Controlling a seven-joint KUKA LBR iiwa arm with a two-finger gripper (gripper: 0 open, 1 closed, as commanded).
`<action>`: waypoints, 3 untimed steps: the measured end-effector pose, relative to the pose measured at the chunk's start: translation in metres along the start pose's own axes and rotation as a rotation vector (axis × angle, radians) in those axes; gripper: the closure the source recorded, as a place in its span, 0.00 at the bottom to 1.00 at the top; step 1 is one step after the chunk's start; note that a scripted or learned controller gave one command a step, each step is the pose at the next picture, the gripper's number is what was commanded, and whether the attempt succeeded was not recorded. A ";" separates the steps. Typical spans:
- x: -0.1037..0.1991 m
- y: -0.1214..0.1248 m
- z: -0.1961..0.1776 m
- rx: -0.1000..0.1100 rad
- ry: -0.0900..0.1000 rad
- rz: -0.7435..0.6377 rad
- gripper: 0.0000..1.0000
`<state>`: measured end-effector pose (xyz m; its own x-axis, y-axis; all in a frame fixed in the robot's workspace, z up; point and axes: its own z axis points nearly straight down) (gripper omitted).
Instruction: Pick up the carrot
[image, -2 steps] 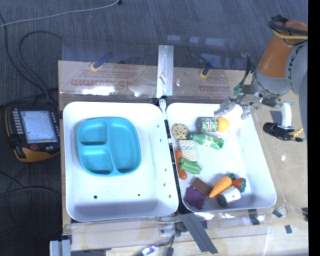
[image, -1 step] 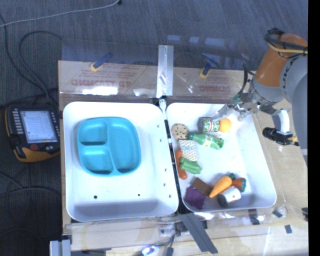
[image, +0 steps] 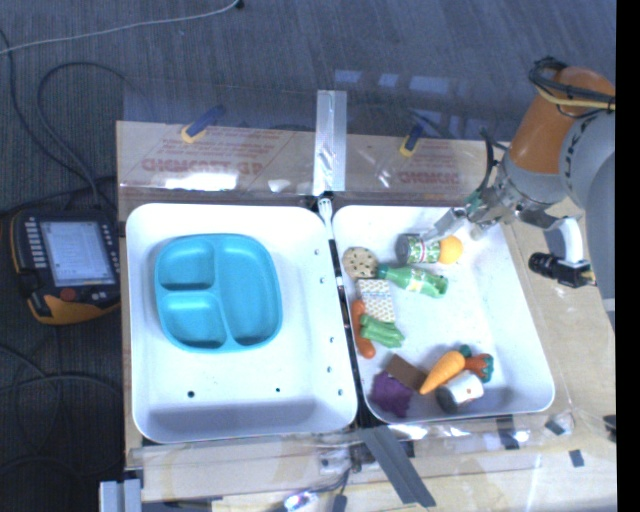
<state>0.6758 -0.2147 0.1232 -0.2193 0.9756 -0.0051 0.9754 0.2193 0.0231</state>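
I read this as the approach step. My gripper hovers at the right bin's one o'clock corner; I cannot tell its finger state. The carrot lies near five o'clock, so next I must travel there and descend.

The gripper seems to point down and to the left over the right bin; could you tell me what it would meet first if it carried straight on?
Most likely the small can and the orange ball just beyond the gripper; height is unclear. The carrot lies well off that line.
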 end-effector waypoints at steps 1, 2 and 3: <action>-0.003 -0.001 0.003 0.005 0.001 -0.152 0.00; -0.005 0.003 0.005 0.003 0.010 -0.099 0.00; -0.005 0.003 0.006 0.006 0.009 -0.133 0.00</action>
<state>0.6795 -0.2188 0.1176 -0.3464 0.9381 0.0010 0.9379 0.3464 0.0169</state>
